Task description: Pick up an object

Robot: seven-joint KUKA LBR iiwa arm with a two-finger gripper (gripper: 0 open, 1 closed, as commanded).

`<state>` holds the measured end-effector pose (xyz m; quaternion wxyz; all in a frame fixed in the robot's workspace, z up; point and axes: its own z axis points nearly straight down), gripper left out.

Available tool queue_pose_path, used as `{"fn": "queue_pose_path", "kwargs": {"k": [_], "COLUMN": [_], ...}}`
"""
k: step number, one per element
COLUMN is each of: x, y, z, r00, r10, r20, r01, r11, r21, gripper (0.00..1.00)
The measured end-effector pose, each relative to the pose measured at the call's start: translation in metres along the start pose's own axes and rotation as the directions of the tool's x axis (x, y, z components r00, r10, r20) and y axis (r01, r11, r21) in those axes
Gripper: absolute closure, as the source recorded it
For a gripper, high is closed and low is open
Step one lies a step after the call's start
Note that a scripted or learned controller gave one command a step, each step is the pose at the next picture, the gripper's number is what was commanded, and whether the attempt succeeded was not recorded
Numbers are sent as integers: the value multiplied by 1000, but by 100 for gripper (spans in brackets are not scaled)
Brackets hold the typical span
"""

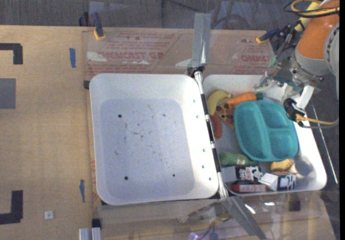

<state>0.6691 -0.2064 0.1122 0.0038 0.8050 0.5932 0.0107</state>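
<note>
Two shallow white bins sit side by side on the wooden counter (43, 142). The left bin (108, 85) shows a scuffed, speckled floor with a few dark dots. The right bin (318, 171) holds all the objects, packed close together.

A teal divided plate (267, 131), with three compartments, lies tilted across the middle of the right bin and covers parts of the things around it. At the bin's far left corner a yellow banana (216, 100) curves beside an orange carrot (242, 98), which pokes out from under the plate's upper edge. A red, sausage-like piece (216, 125) lies along the bin's left wall, just below the banana. Below the plate a green vegetable-like object (233, 158) rests near the left wall, and a tan, rounded item (282, 166) peeks out from beneath the plate's lower right edge. Along the near wall lie a small black-and-white carton (248, 173), a flat red-and-dark package (249, 186) and a white box with dark print (281, 181), touching or nearly touching one another.

The grey arm with its orange band (315, 39) reaches in from the right. Its pincer (288, 80) hangs over the far right corner of the right bin, above and just beyond the plate's upper right edge. I cannot tell whether the pincer is parted or closed; cables and brackets clutter it, and nothing is seen held in it.

A clear sheet over cardboard (140, 53) lies behind the bins.
</note>
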Motion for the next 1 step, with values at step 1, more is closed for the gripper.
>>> {"fn": "queue_pose_path", "kwargs": {"k": [1], "x": [4], "y": [-2], "z": [16], "r00": [999], "r10": [37], "r20": [5], "r01": [-37], "r11": [999], "r21": [7], "gripper": [0]}}
